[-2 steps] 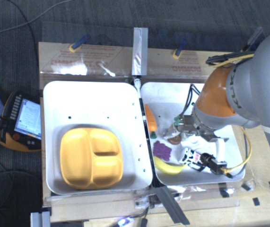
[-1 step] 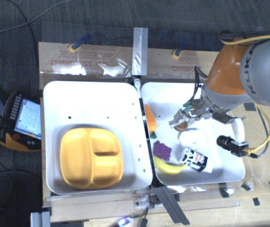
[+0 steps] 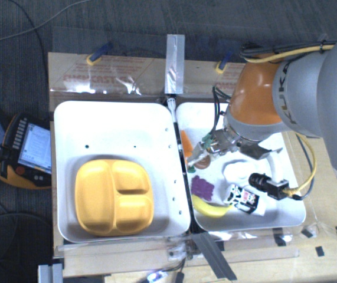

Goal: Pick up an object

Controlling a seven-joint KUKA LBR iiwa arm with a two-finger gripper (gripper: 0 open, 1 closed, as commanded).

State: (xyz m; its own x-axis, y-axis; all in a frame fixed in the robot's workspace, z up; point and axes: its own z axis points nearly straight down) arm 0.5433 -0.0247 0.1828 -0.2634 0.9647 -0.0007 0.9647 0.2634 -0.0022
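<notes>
The right bin (image 3: 292, 214) holds a purple bunch of grapes (image 3: 202, 187), a yellow banana (image 3: 209, 207), an orange carrot-like piece (image 3: 185, 143) by the divider, a white lump (image 3: 235, 171) and a small black-and-white box (image 3: 245, 199). My gripper (image 3: 206, 151) hangs low over the bin's left part, just right of the orange piece and above the grapes. Something green and brownish sits at its tip. The grey arm with its orange band (image 3: 259, 99) covers the bin's upper half.
The left bin (image 3: 97, 122) holds a yellow compartment tray (image 3: 114, 196) in its lower half. A metal divider post (image 3: 174, 63) stands between the bins at the back. A handheld pendant (image 3: 23, 152) lies left of the bench. Cables trail around the wrist.
</notes>
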